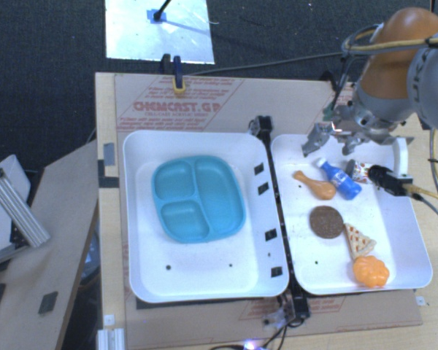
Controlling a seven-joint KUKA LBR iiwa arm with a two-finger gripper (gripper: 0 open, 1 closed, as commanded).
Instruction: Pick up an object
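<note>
Right now the gripper [330,138] hangs over the far end of the right bin [412,228], fingers spread apart w/ nothing between them, not touching anything I can make out. One finger [312,141] points down-left, the other sits nearer the wrist.

Closest candidate obj: small blue bottle [339,179], lying on its side just below the gripper, white cap toward the far end. Looks like light rigid plastic, smooth & round, so prob slippery and may roll if nudged. Best hold, imo: across the body mid-length, jaws square to its long axis, not on the cap.

Touching or nearly touching the bottle on its left is a toy drumstick [315,184], tan, also hard & light by the look; thin bone end could be pinched but the fat end crowds the bottle. A small dark-and-white item [359,170] is just beside the bottle's right; too small to ID.

Others in same bin, nearer edge: brown round cookie-like disc [326,222] (flat, hard to get under), pizza-slice toy [358,240], orange lumpy toy [370,272].

Left bin [204,279] holds a blue divided plate [198,197].

Opening looks wide enough for the bottle's body; risk = pushing drumstick instead.
</note>
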